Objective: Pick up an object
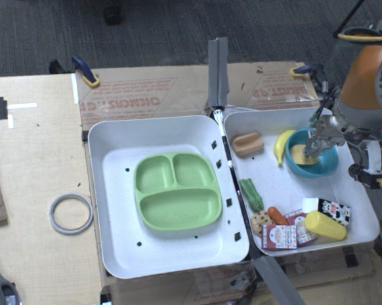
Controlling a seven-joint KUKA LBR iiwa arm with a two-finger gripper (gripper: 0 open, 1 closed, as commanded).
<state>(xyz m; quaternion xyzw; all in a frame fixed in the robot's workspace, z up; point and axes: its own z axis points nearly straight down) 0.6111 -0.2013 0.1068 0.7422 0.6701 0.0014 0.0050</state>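
While its spread stays unclear, pincer (314, 147) just over blue bowl (325, 161), beside banana (282, 145).

Even, diffuse light is falling from above, leaving the scene moderately bright with no hard shadows. The left bin (166, 259) is showing a soft grey shade along its inner walls, and the green tray (177, 190) is casting only a faint shadow onto the bin floor. The right bin (272, 181) is glowing brightest, near washing out at centre right. The carpet (167, 19) across the top of the frame is staying dark and slightly grainy. Focus is holding fairly sharp mid-frame, while the arm (367, 88) at the right edge is looking soft. The bench (34, 161) at left is lying flat and matte, with no glare. Straight edges are bending slightly toward the corners.
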